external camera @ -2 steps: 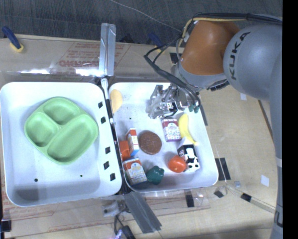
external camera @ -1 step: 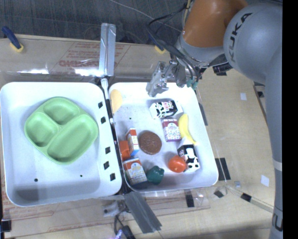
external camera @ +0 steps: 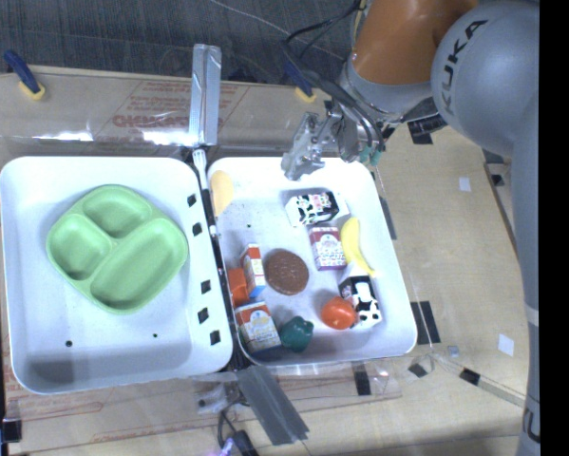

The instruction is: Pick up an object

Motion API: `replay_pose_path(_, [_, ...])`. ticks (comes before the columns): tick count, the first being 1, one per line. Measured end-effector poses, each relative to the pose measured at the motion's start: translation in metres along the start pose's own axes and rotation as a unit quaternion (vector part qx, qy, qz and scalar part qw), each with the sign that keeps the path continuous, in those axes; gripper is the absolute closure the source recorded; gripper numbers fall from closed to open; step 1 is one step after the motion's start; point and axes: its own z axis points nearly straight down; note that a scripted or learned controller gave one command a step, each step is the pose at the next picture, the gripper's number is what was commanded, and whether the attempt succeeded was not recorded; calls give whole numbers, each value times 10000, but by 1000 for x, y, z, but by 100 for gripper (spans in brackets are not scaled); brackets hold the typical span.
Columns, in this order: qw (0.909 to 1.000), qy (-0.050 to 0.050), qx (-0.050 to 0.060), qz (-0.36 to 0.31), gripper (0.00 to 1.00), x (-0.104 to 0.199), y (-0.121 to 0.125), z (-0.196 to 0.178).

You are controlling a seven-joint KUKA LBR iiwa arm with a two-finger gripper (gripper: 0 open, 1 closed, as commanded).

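Note:
The right bin (external camera: 265, 183) holds several small items. Among them are a cow-print carton (external camera: 312, 206), a banana (external camera: 352, 245), a pink box (external camera: 329, 248), a brown round disc (external camera: 287, 271) and a yellow oblong piece (external camera: 223, 190) against the left wall. An orange-red ball (external camera: 338, 313), a cow-print bottle (external camera: 364, 297), a green piece (external camera: 296, 332) and small cartons (external camera: 256, 325) lie toward the near end. My gripper (external camera: 300, 162) hangs over the bin's far edge, up and left of the cow-print carton. Nothing shows in its grasp.
The left bin (external camera: 28, 350) holds a green divided plate (external camera: 118, 245). A metal bar (external camera: 206, 88) stands upright behind the seam between the bins. Cables (external camera: 312, 31) trail behind the arm at the top.

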Motion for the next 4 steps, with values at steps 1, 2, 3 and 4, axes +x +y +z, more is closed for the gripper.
replay_pose_path(1, [9989,9,1,-464,100,7,-29,-14])
replay_pose_path(2, [9899,16,6,1416,100,-4,-51,-48])
replay_pose_path(3, [9976,41,-2,697,100,9,-40,-4])
replay_pose_path(4, [9873,14,9,1587,100,10,-60,-52])
